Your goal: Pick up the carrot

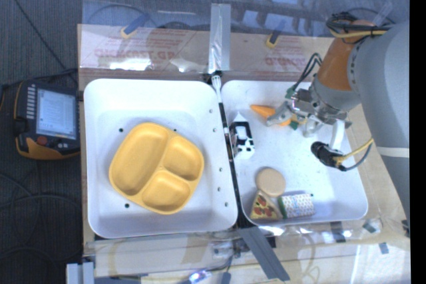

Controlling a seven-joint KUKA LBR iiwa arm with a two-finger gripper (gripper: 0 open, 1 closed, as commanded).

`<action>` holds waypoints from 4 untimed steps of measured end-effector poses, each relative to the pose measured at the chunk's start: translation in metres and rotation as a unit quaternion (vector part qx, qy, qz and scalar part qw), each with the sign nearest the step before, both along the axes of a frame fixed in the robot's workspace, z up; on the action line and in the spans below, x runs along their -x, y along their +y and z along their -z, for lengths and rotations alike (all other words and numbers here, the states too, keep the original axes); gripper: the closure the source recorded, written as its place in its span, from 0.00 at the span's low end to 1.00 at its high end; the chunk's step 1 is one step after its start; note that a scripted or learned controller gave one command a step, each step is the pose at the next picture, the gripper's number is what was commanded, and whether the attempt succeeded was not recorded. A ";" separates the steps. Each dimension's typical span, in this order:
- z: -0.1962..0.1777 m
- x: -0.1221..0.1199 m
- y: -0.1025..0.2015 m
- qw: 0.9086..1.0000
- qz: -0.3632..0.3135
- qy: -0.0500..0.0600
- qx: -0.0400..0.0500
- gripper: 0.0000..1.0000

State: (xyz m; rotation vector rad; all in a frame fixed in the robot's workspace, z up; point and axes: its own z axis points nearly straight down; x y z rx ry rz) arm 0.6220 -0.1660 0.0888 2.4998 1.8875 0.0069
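Camera view: fingers [291, 118] at the carrot's [265, 111] thick end, their spread impossible to tell

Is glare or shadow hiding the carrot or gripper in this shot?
Camera view: the carrot reads sharp and evenly lit in the right bin; the gripper beside it looks soft, its fingertips hard to resolve; glare streaks the clear plastic sheet behind the bins, away from the carrot.

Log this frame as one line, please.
phase: at carrot | gripper: on carrot's right end, grasp unconfirmed | carrot: in right bin, upper part | yellow tray: left bin
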 end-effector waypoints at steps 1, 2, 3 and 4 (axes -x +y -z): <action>0.002 -0.038 0.009 0.999 -0.043 0.023 0.000 0.00; -0.072 -0.046 -0.040 0.998 -0.070 0.005 0.000 0.00; -0.022 -0.047 0.000 0.990 -0.144 0.004 0.003 0.00; -0.011 -0.046 0.039 0.980 -0.199 0.009 0.010 0.00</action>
